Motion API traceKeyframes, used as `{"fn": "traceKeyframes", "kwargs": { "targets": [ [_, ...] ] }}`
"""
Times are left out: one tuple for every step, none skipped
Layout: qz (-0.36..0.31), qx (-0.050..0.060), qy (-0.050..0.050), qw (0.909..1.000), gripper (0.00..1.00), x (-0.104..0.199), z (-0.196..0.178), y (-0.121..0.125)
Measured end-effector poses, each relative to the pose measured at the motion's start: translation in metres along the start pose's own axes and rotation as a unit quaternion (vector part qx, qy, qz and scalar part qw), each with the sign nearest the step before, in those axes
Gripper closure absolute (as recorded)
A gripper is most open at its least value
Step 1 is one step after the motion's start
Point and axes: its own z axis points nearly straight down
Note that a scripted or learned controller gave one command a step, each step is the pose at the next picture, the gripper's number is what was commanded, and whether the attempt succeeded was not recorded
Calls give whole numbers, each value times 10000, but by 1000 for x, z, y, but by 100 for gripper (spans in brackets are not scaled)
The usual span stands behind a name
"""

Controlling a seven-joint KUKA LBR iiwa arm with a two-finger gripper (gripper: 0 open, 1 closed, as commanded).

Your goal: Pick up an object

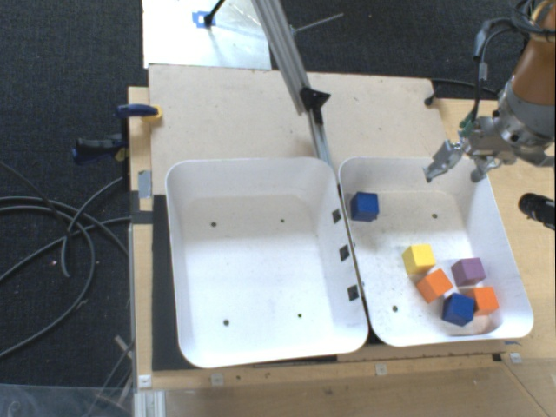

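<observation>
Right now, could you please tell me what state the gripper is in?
Gripper: open, holding nothing, above the far edge of the right bin.

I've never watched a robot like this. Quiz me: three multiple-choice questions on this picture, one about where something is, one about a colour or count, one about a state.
1. Where are the blocks?
A. left bin
B. right bin
C. on the bench

2. What colour is the block lying alone near the divider?
A. blue
B. yellow
C. purple

3. The gripper is:
A. holding a block
B. empty above the bin's far rim
C. resting on the left bin's floor

Answers:
B, all lie in the right bin.
A, the lone block is blue.
B, the gripper has nothing between its fingers.
</observation>
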Motion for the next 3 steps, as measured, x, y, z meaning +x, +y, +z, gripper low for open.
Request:
{"fn": "traceKeyframes", "kwargs": {
  "targets": [
    [-22,0,-7,10000,0,11,87,81],
    [2,90,-2,10000,0,23,198,84],
    [6,15,2,10000,0,50,193,42]
  ]
}}
